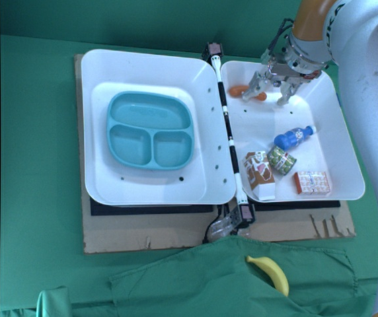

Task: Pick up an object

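Note:
My gripper (267,96) hangs open over the back of the right bin (340,127), its two fingers spread with nothing between them. An orange carrot-like piece (240,90) lies just left of the left fingertip, partly hidden by it. Nearer the front of the same bin lie a blue bottle (293,137), a small green can (281,160), a brown and white carton (260,174) and a small red and white box (312,182).
The left bin (96,170) bears a teal divided plate (151,129). A black-and-white bar (227,127) runs between the bins. A yellow banana (269,272) lies on the green cloth in front of the bench.

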Motion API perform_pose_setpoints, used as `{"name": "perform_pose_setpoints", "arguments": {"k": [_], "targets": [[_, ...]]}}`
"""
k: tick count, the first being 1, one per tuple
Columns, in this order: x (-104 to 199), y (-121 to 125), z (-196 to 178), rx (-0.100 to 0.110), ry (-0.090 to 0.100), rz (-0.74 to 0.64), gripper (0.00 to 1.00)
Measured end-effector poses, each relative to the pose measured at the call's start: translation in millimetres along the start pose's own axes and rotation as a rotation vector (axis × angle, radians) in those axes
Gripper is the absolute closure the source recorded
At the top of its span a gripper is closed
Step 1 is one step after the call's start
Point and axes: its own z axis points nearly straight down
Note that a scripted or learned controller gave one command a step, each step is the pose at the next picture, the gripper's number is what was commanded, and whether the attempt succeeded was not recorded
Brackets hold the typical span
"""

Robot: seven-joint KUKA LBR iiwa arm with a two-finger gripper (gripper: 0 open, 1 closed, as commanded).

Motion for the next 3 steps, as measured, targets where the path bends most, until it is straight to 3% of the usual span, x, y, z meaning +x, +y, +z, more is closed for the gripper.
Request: {"name": "perform_pose_setpoints", "arguments": {"k": [1,3], "targets": [[13.2,-63.2,-0.3,-0.063,-0.006,0.011,0.00],[-25.0,-156.9,3.9,-0.071,-0.007,0.011,0.00]]}}
